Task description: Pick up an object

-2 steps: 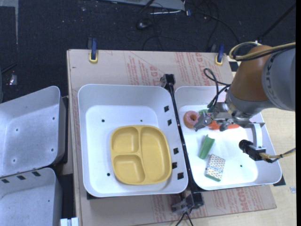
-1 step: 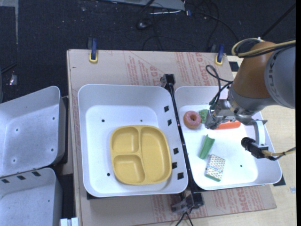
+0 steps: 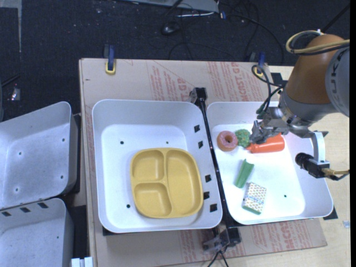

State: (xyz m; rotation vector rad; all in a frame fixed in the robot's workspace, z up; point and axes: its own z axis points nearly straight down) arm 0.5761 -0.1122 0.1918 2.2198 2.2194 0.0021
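Note:
The right bin (image 3: 289,202) holds a pink ring-shaped donut (image 3: 227,141), a green broccoli piece (image 3: 242,136), an orange carrot (image 3: 271,144), a green stick-shaped piece (image 3: 244,173) and a patterned green-and-white block (image 3: 254,197). My gripper (image 3: 259,133) is low at the back of this bin, right over the gap between the broccoli and the carrot's left end. The wrist hides the tip of the gripper and part of the carrot. The view does not show anything lifted.
The left bin (image 3: 111,149) carries a yellow divided plate (image 3: 166,182). A black divider (image 3: 208,149) runs between the bins. The arm's grey and orange body (image 3: 317,82) hangs over the right bin's back right corner. White panels (image 3: 33,149) lie left of the bench.

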